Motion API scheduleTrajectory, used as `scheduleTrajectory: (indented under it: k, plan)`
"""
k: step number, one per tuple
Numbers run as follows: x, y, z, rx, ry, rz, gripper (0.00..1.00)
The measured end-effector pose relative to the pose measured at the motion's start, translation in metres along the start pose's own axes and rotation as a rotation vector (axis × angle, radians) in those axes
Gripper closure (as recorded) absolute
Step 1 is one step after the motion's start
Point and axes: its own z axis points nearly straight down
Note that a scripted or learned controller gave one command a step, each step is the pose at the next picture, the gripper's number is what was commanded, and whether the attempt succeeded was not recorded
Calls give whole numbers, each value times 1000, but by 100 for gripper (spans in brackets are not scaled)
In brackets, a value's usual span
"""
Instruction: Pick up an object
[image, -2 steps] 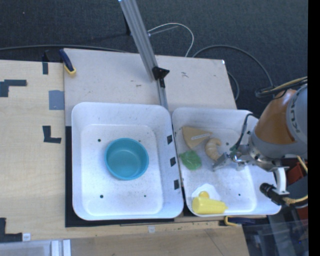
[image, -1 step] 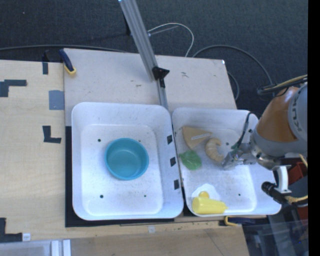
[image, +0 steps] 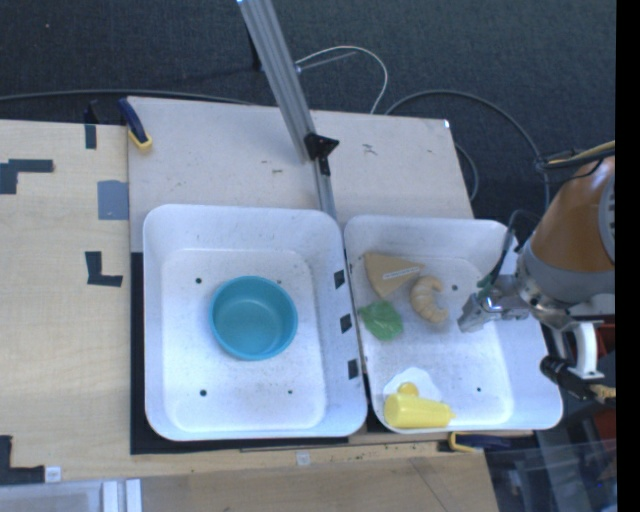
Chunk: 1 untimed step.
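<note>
The desk (image: 60, 300) fills the left and middle of the frame and carries two white bins side by side. The left bin (image: 170, 240) holds a blue bowl (image: 254, 317) near its centre. The right bin (image: 490, 400) holds four small things: a tan wedge (image: 390, 272) toward its upper left, a green piece (image: 381, 320) just below that, a pale croissant-shaped piece (image: 430, 299) beside the wedge, and a yellow object (image: 415, 409) at the lower edge. The grey and orange arm (image: 575, 235) reaches in from the right of the frame, and its claw (image: 474, 315) sits low over the right bin's middle right. How wide the claw stands I cannot tell at this size. Nothing appears between its tips, so the pick looks not yet made; closing on a thing and lifting are left. The croissant-shaped piece lies nearest, just to the left of the claw and slightly above it in the frame, apart from it.
</note>
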Motion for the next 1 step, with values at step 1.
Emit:
scheduleTrajectory:
  k: [1]
  plan:
    - [3, 1, -63, -3, -1, -1, 100]
